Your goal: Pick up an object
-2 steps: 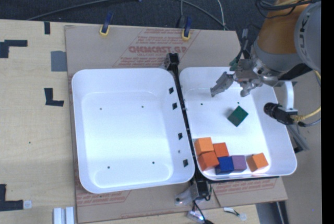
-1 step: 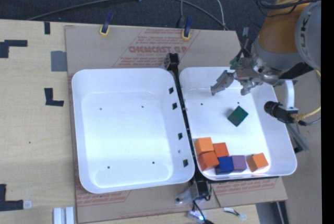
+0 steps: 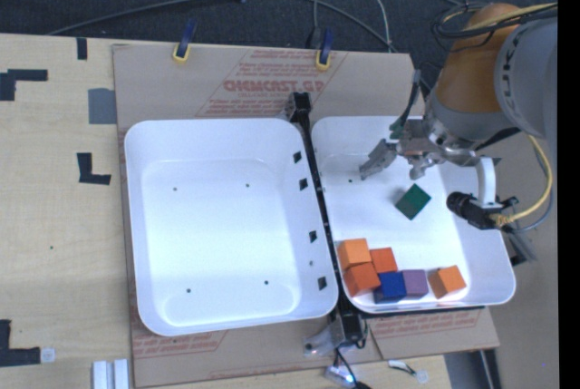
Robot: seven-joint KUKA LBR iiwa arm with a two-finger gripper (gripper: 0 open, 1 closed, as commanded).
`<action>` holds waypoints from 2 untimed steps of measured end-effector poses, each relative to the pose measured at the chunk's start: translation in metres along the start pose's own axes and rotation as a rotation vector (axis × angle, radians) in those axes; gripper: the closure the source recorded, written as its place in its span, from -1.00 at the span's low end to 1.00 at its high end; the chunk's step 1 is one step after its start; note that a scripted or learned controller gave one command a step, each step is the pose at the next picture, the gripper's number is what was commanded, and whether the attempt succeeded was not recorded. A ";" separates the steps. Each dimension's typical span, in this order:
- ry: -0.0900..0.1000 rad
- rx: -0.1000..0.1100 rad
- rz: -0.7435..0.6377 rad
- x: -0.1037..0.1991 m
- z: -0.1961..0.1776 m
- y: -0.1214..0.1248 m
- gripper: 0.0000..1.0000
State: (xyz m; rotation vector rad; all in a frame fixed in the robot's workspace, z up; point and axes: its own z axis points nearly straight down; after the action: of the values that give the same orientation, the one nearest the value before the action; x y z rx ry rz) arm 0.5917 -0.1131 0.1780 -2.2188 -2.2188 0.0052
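Note:
My gripper [image 3: 396,168] hangs over the back half of the right bin [image 3: 362,126]. Its two fingers are spread apart, so it is open, with nothing between them. A dark green block [image 3: 414,201] lies tilted on the bin floor just in front of the gripper, apart from the fingers. Along the bin's front wall sits a cluster of blocks: two orange ones [image 3: 355,252] [image 3: 362,277], a red one [image 3: 384,259], a blue one [image 3: 391,286], a purple one [image 3: 414,283] and another orange one [image 3: 447,281].
The left bin [image 3: 136,151] stands beside the right one, with a black divider strip [image 3: 313,197] between them. Both rest on a cardboard sheet [image 3: 263,83] held by clips. The arm's orange band [image 3: 476,43] and cables rise at the right.

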 end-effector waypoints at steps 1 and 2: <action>0.000 0.001 -0.001 0.007 0.058 0.005 -1.00; 0.000 -0.002 -0.001 0.008 0.091 0.004 -1.00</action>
State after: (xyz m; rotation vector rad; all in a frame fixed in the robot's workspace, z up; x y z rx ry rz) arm 0.5954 -0.1054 0.0873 -2.2191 -2.2208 0.0030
